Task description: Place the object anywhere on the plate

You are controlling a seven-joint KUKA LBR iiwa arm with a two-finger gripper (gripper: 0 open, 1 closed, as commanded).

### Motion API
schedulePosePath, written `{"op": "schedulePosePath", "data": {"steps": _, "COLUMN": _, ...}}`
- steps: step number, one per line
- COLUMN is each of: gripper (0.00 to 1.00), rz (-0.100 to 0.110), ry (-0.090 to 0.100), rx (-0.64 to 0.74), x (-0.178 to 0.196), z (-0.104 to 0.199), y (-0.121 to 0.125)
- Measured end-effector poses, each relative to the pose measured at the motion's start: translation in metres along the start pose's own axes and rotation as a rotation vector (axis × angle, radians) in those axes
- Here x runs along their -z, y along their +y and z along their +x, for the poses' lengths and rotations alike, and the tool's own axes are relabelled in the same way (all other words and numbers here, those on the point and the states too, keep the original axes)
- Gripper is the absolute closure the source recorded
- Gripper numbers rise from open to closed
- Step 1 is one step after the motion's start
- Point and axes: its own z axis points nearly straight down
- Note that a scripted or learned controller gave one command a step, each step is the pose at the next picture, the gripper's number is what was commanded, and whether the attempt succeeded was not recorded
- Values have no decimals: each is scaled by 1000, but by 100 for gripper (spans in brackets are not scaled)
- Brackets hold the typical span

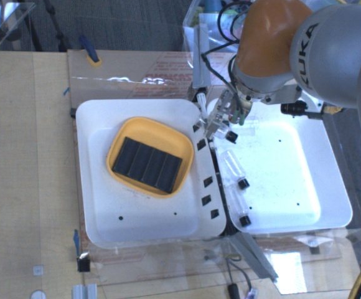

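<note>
Slab (148, 164), dark and ribbed into four strips, lies flat in the plate (182, 145), filling much of its floor; we see it tilted a little, its long side running from upper left to lower right. Yellow and squarish with rounded corners, the plate rests in the left bin (99, 226), toward that bin's middle. Beside it, the right bin (317, 185) touches the left one along a seam marked by small black clips. Farther back, the gripper (221, 122) hangs over that seam near the bins' far edge, apart from the plate. We cannot tell how its pincer stands. Above it the arm (330, 48) rises, grey with an orange band, reaching in from the right.
</note>
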Motion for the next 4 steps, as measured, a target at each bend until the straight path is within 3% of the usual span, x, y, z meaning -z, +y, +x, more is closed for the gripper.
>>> {"op": "schedulePosePath", "data": {"steps": 1, "gripper": 100, "rz": -2, "ry": -4, "rx": 214, "x": 0, "z": 8, "y": 22}}
{"op": "schedulePosePath", "data": {"steps": 2, "gripper": 0, "rz": -2, "ry": -4, "rx": 214, "x": 0, "z": 8, "y": 22}}
{"op": "schedulePosePath", "data": {"steps": 3, "gripper": 0, "rz": -3, "ry": -5, "rx": 221, "x": 15, "z": -4, "y": -5}}
{"op": "schedulePosePath", "data": {"steps": 4, "gripper": 100, "rz": -9, "ry": -11, "rx": 216, "x": 27, "z": -5, "y": -4}}
